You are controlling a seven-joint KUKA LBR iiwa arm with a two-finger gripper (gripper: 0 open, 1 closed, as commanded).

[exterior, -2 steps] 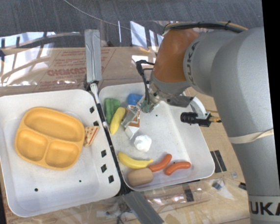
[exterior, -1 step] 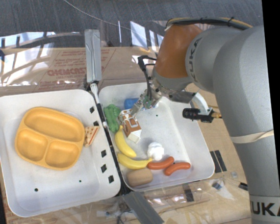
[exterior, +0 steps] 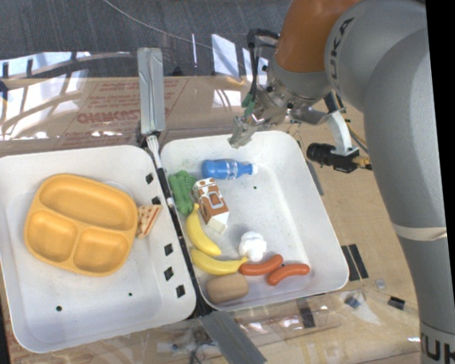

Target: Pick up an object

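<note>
My gripper [exterior: 241,136] hangs over the far rim of the right bin [exterior: 293,203], just above and right of a blue bottle [exterior: 227,168] lying on its side. Nothing shows between its fingers. Below the bottle sit a small brown and white carton [exterior: 211,204], a green vegetable [exterior: 183,191], two yellow bananas [exterior: 200,237], a white piece [exterior: 252,246], two red sausages [exterior: 273,269] and a brown potato-like lump [exterior: 226,288].
The left bin [exterior: 32,316] holds an orange divided plate [exterior: 79,223] and a small cracker-like piece [exterior: 148,219] at its right edge. A grey divider strip [exterior: 151,88] stands between the bins at the back. The big arm [exterior: 390,121] fills the right side.
</note>
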